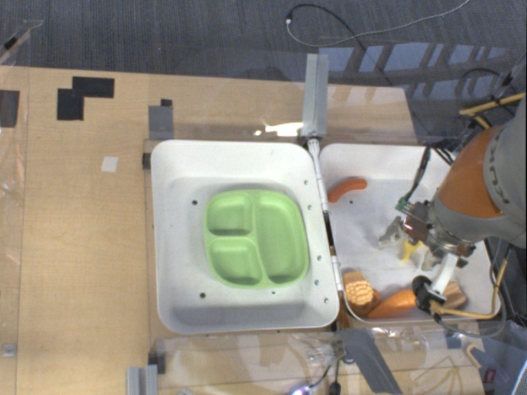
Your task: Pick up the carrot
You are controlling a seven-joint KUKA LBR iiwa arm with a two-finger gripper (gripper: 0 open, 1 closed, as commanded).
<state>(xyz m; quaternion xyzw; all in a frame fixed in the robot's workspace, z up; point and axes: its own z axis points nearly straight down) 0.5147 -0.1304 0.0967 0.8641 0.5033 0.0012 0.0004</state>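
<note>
Carrot (394,304) in bin (368,220), near hand (396,234)

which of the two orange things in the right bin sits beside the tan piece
The tapered orange carrot at the near edge of the white bin, beside the tan ridged piece. The slim curved reddish-orange sausage lies alone farther back.
</note>
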